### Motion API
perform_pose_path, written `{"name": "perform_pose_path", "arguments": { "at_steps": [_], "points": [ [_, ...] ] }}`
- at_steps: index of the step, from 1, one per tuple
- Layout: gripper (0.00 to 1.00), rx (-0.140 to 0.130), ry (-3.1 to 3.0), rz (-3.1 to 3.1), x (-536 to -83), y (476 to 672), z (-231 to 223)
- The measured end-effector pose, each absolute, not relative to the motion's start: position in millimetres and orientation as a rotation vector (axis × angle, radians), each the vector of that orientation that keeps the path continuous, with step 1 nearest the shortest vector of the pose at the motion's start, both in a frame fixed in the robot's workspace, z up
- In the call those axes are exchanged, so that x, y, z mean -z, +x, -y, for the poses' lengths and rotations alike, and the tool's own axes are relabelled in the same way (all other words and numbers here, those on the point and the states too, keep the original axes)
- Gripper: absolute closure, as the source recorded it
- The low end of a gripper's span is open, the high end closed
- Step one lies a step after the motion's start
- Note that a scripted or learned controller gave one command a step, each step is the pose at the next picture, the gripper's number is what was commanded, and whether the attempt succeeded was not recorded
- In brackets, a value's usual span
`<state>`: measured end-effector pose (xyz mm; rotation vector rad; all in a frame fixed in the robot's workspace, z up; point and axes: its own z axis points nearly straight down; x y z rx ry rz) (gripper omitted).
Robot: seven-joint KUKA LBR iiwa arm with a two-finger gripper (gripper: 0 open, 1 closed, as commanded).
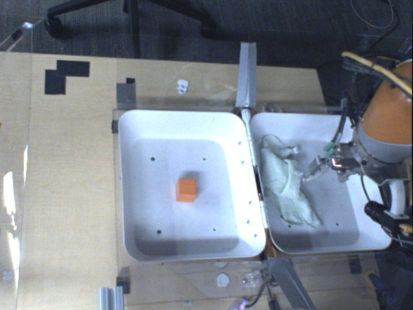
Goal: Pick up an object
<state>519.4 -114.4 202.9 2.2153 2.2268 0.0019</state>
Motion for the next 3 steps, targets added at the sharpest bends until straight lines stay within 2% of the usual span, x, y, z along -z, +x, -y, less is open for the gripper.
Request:
{"name": "perform_pose_path", "arguments": {
  "at_steps": [1,2,3],
  "points": [
    [0.00,-0.007,2.468,-1.938,-95,561.8,150],
    [1.00,-0.012,2.466,-1.939,-106,563.2,148],
    [1.00,-0.005,2.699,-1.600,-211,669.9,105]
  ]
}}
